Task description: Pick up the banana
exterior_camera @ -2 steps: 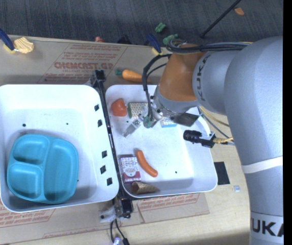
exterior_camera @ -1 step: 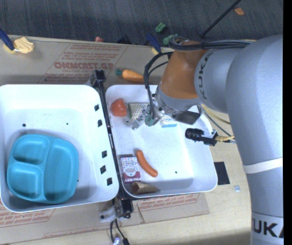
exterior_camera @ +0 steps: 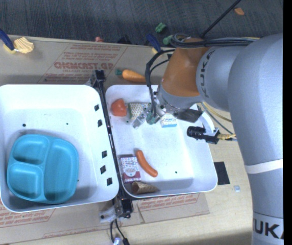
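Observation:
My gripper is low over the back left part of the right bin, pointing towards the left. Its fingers stand a little apart, and I see nothing between them. A red round fruit lies just left of the gripper, near the bin's back left corner. A small white and blue packet lies right beside the wrist. The orange-banded wrist and the grey arm cover the bin's back right part.
An orange sausage, a red and white packet and a brown piece lie at the right bin's front. A carrot lies behind that bin on the bench. The left bin holds a blue divided plate.

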